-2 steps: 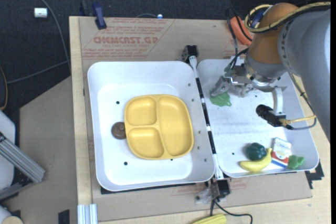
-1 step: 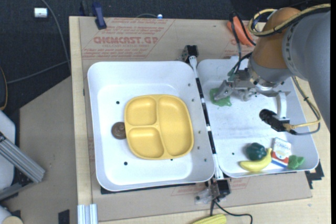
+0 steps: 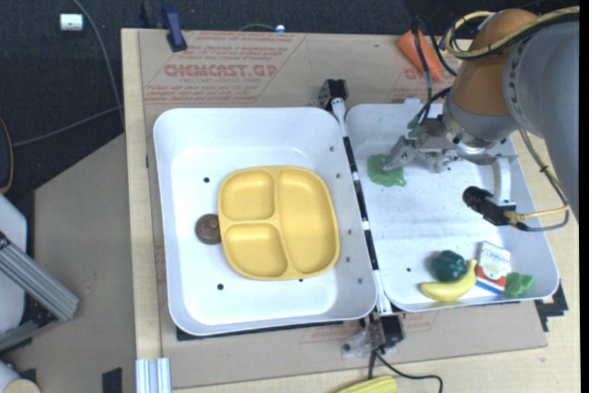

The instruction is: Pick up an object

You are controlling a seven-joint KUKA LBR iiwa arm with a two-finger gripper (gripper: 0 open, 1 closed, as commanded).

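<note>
The thing nearest to being picked was a small pale-green lump point(image 3: 386, 170). It lay on the floor of the bin point(image 3: 414, 221) beneath the pincer point(image 3: 405, 153), right at the pincer's tip on the side away from the arm. It was close to the wall that this bin shares with its neighbour. Whether the pincer was open, closed or already around the lump could not be told from this slanted view. The two seemed to touch, or nearly so.

By its ragged outline and matt colour, the lump was probably light and soft, a toy leaf or a bit of foam. If so, it would squash rather than slip, and it would not be fragile. Its thickest middle looked like the best place to take hold, because a thin edge might fold out of the grasp. The nearby wall left little room on that side.

Well back from the pincer, toward the near corner of the same bin, a banana point(image 3: 448, 290) lay touching a dark green round thing point(image 3: 449, 264). Just beside them were a small white box point(image 3: 494, 260) and a bright green piece point(image 3: 519, 283).

Beyond the pincer's tip, across the shared wall, the other bin point(image 3: 184, 161) held a yellow divided plate point(image 3: 276, 223) with a brown disc point(image 3: 208, 228) at its far edge.
</note>
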